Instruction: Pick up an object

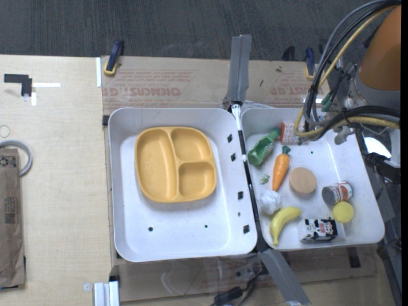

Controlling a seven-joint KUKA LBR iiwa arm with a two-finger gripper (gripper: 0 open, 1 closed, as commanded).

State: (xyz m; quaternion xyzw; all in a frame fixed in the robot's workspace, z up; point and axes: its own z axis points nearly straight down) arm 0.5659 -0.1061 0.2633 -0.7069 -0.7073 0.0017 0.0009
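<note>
Two white bins (121, 190) are seen; nothing is lifted yet, the gripper's state cannot be told, and the carrot (280, 169) must be approached.

Two white bins: left bin (124, 190), right bin (366, 231). One yellow divided plate (175, 164) with three compartments, in the left bin. Right bin contents, eight items: one green bottle (262, 148) at 11 o'clock, one carrot (280, 169), one tan disc (303, 181), one can (336, 192), one yellow ball (343, 212), one banana (281, 222) at 7 o'clock, one white garlic bulb (269, 201), one black-and-white carton (318, 230).
</note>
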